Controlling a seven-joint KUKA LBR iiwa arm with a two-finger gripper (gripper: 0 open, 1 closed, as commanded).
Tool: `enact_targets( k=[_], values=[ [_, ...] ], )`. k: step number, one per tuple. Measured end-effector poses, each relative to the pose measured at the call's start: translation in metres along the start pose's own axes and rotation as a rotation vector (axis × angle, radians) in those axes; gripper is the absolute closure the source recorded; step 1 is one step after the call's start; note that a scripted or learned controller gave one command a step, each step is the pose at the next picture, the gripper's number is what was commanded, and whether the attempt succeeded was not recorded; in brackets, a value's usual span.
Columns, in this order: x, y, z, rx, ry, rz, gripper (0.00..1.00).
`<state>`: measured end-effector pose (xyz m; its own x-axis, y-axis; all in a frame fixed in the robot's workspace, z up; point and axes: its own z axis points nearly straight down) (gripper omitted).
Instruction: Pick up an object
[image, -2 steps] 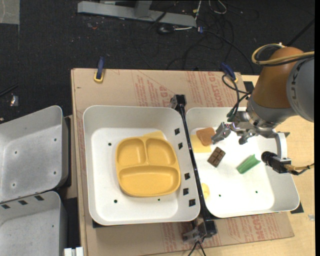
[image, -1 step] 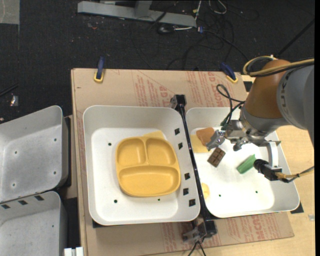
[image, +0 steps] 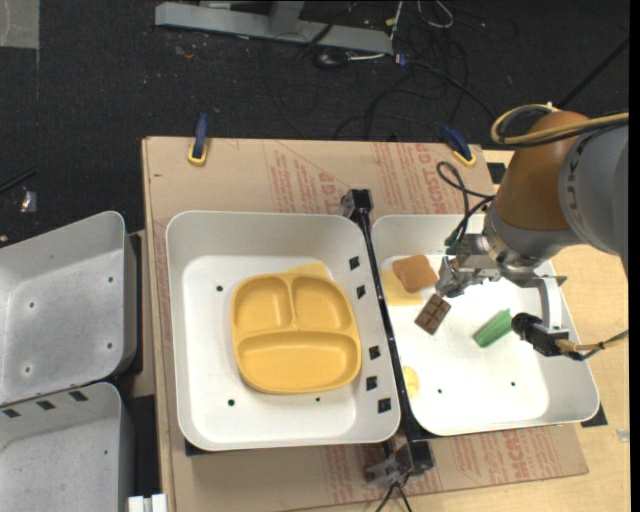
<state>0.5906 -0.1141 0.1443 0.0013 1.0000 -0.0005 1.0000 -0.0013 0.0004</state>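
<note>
Right now the gripper (image: 452, 283) hangs low over the right bin (image: 520, 400), near its far left part. A small dark brown block (image: 432, 314) sits just under the tips, tilted on one corner. It looks like the fingers are pinching its top end, closed most of the way, but the spot is small and dark, so it is hard to be sure the block is off the floor of the bin.

Just behind the block, a bit to the left, lies a tan square piece (image: 413, 272) that looks like toast. It rests partly on a pale yellow flat thing (image: 402, 294) by the wall between the bins. To the right of the block lies a green block (image: 492, 328), and it is apart from the gripper. A small yellow round thing (image: 409, 380) peeks out at the near left edge of this bin.

Above the gripper, the arm (image: 570, 195) comes in from the right, grey with a big orange part.

The left bin (image: 200, 400) holds a yellow tray (image: 296, 333) with three parts. It lies flat in the middle of that bin.
</note>
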Motion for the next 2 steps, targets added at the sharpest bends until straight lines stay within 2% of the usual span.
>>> enact_targets(
  k=[1, 2],
  values=[
    [-0.002, 0.007, -0.053, -0.005, -0.001, -0.003, 1.0],
    [0.0, 0.003, -0.096, -0.003, 0.0, -0.003, 1.0]
  ],
)
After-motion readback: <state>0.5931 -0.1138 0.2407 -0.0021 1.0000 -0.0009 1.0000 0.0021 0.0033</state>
